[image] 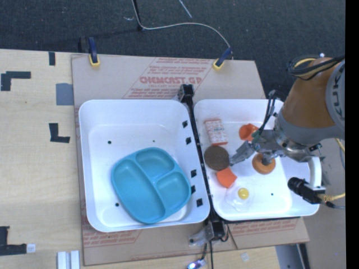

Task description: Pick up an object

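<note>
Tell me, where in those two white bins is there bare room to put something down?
Left bin: bare floor along the far side and left, beyond the blue divided plate. Right bin: a bare strip at the near right, past the yellow ball. Its middle is crowded around the pincer.

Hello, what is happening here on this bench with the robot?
A grey and orange robot arm reaches into the right bin, trying to pick up an object. Its claw hangs low among small items: a brown disc, an orange block and a small packet. Nothing is visibly held. The left bin holds a blue divided tray.
</note>
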`<state>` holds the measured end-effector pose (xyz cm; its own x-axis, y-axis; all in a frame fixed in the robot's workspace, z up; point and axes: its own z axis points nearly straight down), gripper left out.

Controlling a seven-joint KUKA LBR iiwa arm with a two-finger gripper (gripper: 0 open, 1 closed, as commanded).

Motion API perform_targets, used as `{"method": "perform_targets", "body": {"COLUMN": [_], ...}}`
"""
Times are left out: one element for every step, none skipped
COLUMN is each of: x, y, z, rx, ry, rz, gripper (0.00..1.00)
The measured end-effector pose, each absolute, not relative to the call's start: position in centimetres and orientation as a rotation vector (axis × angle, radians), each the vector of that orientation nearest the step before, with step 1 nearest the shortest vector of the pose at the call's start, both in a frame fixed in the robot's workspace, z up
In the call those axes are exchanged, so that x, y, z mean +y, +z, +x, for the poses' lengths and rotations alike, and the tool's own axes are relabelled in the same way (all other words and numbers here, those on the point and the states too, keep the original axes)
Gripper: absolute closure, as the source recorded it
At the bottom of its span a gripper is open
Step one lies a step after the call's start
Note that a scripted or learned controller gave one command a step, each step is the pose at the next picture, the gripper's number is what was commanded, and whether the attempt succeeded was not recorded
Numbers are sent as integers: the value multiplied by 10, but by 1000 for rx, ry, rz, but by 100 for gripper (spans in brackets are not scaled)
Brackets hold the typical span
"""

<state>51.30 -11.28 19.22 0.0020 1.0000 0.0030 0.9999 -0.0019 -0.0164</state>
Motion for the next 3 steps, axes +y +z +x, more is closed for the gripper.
{"method": "perform_targets", "body": {"x": [-113,-112,-110], "y": [197,149,100], "z": [515,518,508], "rx": [-2219,-2215,-2220], "ry": [6,11,6], "rz": [-2216,-2214,-2219], "gripper": [0,0,0]}}
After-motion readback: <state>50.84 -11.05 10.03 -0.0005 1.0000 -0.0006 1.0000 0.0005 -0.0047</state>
